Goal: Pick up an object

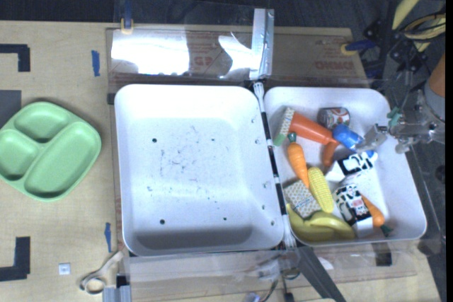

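The pale wooden counter looks matt and smooth-grained. On it the light green divided plastic plate has a soft, satin sheen. The left shallow white plastic bin is smooth but scuffed, with faint grey scratch marks over its floor. The right shallow white plastic bin looks equally smooth. Behind them a clear plastic sheet glares glossy under the light. The orange plastic toy carrot and the yellow plastic toy banana look smooth and slightly shiny.
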`<state>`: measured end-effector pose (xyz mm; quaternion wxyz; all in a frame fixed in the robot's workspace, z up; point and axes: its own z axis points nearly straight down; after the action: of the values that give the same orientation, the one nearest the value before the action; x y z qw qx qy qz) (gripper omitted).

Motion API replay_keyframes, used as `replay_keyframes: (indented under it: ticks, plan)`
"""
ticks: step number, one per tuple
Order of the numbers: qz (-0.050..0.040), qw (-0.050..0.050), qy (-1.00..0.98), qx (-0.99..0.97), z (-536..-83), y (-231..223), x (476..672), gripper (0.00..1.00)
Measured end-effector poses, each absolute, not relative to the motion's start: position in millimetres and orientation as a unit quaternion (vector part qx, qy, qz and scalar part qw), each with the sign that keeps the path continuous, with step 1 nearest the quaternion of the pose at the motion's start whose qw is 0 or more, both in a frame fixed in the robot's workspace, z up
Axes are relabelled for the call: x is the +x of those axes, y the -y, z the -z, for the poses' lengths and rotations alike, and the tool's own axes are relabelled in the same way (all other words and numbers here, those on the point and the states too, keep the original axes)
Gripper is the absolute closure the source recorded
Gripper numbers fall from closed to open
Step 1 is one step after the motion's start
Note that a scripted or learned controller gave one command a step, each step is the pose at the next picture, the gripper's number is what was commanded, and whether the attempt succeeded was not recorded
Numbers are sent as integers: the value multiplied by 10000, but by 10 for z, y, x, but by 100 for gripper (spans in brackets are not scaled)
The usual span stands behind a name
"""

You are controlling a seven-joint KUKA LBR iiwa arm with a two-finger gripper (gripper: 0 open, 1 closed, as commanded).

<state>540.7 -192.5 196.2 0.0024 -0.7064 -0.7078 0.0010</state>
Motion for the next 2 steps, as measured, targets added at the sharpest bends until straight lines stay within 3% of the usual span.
replay_keyframes:
  ticks: [1, 2]
  plan:
    - [5, -11, 7350, -6780, -854, 1672, 5926, 0]
    - [8, -22, 7347, -6784, -965, 1686, 5930, 100]
